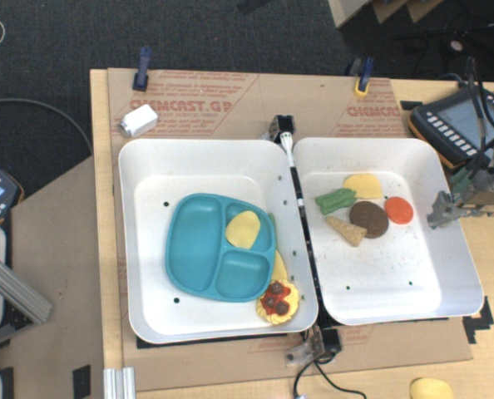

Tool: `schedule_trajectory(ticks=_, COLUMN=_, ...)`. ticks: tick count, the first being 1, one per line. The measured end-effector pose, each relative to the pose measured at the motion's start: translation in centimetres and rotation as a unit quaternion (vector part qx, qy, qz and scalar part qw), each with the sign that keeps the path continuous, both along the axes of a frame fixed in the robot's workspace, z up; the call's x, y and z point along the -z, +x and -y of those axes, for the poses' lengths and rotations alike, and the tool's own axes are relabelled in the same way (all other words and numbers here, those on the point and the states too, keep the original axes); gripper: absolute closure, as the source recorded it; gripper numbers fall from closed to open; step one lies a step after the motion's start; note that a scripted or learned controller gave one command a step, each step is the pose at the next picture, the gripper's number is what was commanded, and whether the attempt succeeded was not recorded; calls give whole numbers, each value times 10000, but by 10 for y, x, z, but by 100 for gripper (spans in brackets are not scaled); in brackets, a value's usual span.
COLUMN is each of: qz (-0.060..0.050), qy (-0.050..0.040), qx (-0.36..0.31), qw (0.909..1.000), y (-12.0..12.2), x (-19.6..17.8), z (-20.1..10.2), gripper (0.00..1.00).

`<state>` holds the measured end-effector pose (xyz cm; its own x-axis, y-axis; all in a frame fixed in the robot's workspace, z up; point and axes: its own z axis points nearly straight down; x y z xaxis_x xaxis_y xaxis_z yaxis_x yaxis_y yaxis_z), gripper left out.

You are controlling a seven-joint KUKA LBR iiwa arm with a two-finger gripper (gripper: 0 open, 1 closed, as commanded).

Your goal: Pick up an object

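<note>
In the right bin (397, 293) lies a cluster of toy foods: a yellow piece (363, 184), a green piece (336, 199), a brown round disc (368, 218), an orange disc (399, 211) and a tan wedge (346, 229). My gripper (443, 209) sits at that bin's right rim, to the right of the orange disc and apart from every piece. Nothing shows between its fingers.
The left bin (147, 189) holds a teal divided plate (201, 248) with a yellow piece (244, 229) on it. A yellow slice with red bits (277, 299) lies by the plate's lower right corner. A black divider (297, 194) runs between the bins. A tablet-like device (459, 127) lies at the right.
</note>
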<state>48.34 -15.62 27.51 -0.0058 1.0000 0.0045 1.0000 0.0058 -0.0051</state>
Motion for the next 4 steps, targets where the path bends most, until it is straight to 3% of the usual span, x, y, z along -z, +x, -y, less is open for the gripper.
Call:
schedule_trajectory(ticks=1, qz=89, qy=-67, qx=56, qw=9999, y=-4, x=-99, z=72, gripper=100)
schedule_trajectory(ticks=2, qz=67, qy=-29, qx=-8, qw=10000, y=-3, x=-127, z=6, gripper=100)
schedule_trajectory(ticks=3, qz=50, qy=-48, qx=50, qw=10000, y=-4, x=-129, z=71, gripper=100)
schedule_trajectory(ticks=4, qz=11, qy=-17, qx=10, qw=10000, y=60, x=-76, z=66, gripper=100)
